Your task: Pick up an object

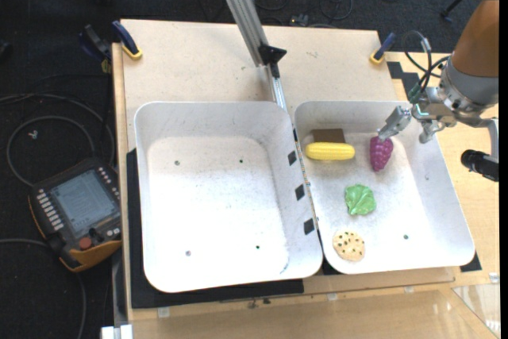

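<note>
Hovering at the far right rim of the right bin (444, 194), the fingers (414, 121) stand spread apart, one prong (394, 123) angled down-left toward the purple grape bunch (381, 152), the other (429, 129) shorter and nearer the arm. Nothing sits between them. The left prong's tip looks just above or barely touching the top of the grapes; contact cannot be settled from this angle.

Judgement on the step: the approach to a grasp is under way, with the grapes the nearest candidate. To do it well, centre the spread prongs over the bunch rather than to its right, descend straight, then close across its narrow width. The bunch lies close to the bin's sloped wall, so a skewed descent risks a prong catching the wall or nudging the fruit aside.

Materials and shapes:
- Grapes: knobbly, tapering bunch, probably moulded plastic; bumps should give some purchase.
- Yellow corn cob (330, 151): smooth-looking cylinder, lying crosswise, touching a brown block (327, 136) behind it. Likely to roll.
- Green lettuce leaf (359, 199): flat, ruffled, hard to pinch.
- Cookie (348, 245): flat speckled disc near the front edge.

Both bins are shallow, white, matt, with rounded corners, on a pale desk (198, 59). Left bin (159, 123) sits alongside.
</note>
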You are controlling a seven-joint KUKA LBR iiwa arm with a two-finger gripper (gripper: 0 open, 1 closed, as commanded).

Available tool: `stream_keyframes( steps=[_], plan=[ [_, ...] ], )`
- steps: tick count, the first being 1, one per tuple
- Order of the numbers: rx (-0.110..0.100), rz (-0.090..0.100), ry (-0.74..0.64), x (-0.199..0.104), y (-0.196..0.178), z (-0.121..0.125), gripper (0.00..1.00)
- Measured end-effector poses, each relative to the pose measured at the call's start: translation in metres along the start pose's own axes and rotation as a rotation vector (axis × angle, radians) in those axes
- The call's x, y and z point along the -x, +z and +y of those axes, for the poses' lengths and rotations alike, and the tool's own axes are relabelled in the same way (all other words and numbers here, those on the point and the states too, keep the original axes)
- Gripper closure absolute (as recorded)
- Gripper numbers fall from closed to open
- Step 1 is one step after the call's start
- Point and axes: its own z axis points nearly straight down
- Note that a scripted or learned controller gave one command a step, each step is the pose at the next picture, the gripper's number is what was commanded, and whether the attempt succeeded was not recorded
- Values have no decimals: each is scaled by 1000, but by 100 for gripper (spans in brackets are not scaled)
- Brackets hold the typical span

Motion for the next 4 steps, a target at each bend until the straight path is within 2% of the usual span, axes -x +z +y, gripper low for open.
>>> stream_keyframes(
  steps=[1, 3, 4],
  plan=[
    [3, -1, -1, 0, -3, 1, 0],
    [0, -1, 2, -2, 87, 4, 0],
    [3, -2, 1, -3, 105, 4, 0]
  ],
)
